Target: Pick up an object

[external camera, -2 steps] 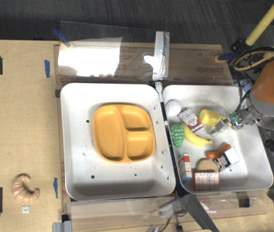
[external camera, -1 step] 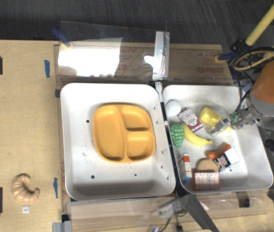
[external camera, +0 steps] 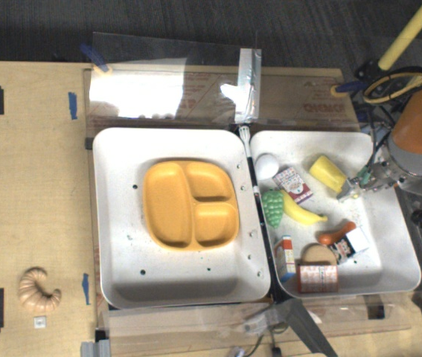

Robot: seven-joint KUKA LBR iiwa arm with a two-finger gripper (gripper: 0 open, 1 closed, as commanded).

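Right bin (external camera: 389, 274) crowded toward its left and near side, banana (external camera: 304, 213), green toy (external camera: 273, 207), can (external camera: 317, 277) and small box (external camera: 293, 183) packed close, bare floor along its right wall, yellow block (external camera: 327, 172) just beside the gripper (external camera: 352, 188), left bin (external camera: 114, 222) open around the yellow divided tray (external camera: 190, 203)

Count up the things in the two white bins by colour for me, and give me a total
Yellow or orange: 3, the divided tray, the block, the banana
Green: 1, the bumpy toy
White: 1, the ball
Red, brown or mixed: 5, all in the right bin
Total: 10
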